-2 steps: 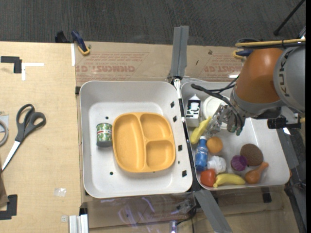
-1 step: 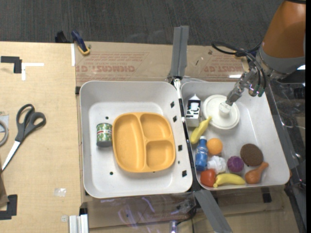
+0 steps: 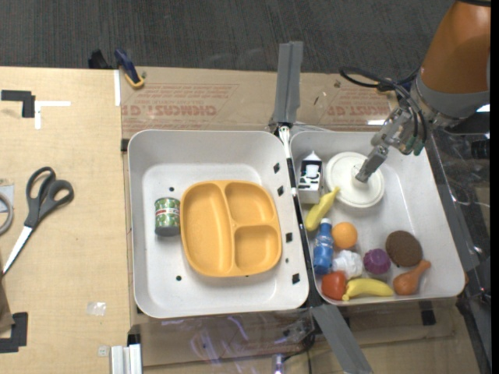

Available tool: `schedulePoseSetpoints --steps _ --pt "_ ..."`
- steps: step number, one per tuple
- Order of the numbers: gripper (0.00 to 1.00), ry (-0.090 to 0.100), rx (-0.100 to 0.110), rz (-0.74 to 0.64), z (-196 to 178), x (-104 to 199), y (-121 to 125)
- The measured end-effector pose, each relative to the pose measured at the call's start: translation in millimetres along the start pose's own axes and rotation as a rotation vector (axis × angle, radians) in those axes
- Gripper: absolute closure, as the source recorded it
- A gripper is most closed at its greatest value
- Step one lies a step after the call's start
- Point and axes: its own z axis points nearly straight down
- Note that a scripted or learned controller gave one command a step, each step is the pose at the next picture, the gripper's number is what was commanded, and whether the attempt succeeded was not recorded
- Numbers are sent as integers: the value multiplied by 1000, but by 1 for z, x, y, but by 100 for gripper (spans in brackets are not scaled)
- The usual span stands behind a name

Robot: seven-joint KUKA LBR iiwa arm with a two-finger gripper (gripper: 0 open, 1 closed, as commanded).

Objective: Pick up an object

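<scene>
Two white bins side by side. Left bin (image 3: 144, 287): yellow divided tray (image 3: 231, 227) in the middle, small green can (image 3: 167, 216) lying just beside its left edge. Right bin (image 3: 444, 232): white round dish (image 3: 347, 184) toward the back, milk carton (image 3: 311, 171) left of it, banana (image 3: 320, 209), orange (image 3: 344, 234), blue bottle (image 3: 323, 250), purple fruit (image 3: 376, 261), brown ball (image 3: 404, 247), tomato (image 3: 334, 284), second banana (image 3: 368, 288), drumstick (image 3: 410, 279) crowded along the front. Gripper (image 3: 368, 168) low over the dish's right part; whether its fingers grip anything, cannot tell. Scissors (image 3: 35, 209) on the bench, well left.
</scene>
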Motion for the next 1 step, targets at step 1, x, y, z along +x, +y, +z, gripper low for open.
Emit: schedulePoseSetpoints --steps 1 --pt "0 -3 -2 98 109 -1 -9"
